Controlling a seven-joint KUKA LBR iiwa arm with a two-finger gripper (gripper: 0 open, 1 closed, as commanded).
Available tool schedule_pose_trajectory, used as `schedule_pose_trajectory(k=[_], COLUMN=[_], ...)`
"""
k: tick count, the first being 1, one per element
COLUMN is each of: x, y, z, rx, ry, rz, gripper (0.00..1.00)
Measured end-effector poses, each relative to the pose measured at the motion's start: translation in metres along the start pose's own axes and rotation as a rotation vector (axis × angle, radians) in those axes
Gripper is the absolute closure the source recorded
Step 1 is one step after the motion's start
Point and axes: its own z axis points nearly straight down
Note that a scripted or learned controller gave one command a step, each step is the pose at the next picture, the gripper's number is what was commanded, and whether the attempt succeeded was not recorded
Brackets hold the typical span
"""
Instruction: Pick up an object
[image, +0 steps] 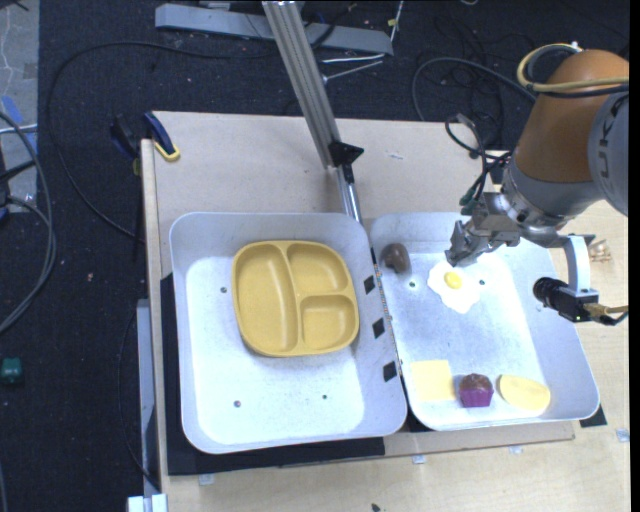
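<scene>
In the right bin (560, 350) lie a fried egg toy (455, 288), a brown rounded piece (396, 258) near the left wall, a pale yellow square slice (432, 380), a purple and brown piece (475, 390) and a yellow oval piece (524, 393). My gripper (462, 256) hangs just above the fried egg's far edge, pointing down at it. Nothing shows between its fingers.
The left bin (200, 400) holds a yellow divided plate (295, 297). A slanted metal pole (312, 90) rises behind the bins. The bench (240, 160) extends behind both bins, with cables on the dark floor around it.
</scene>
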Motion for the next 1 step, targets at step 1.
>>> schedule_pose_trajectory(k=[1], x=[0.0567], y=[0.0073], z=[0.0126], rx=[0.002], ry=[0.001], rz=[-0.001], gripper=[1.0])
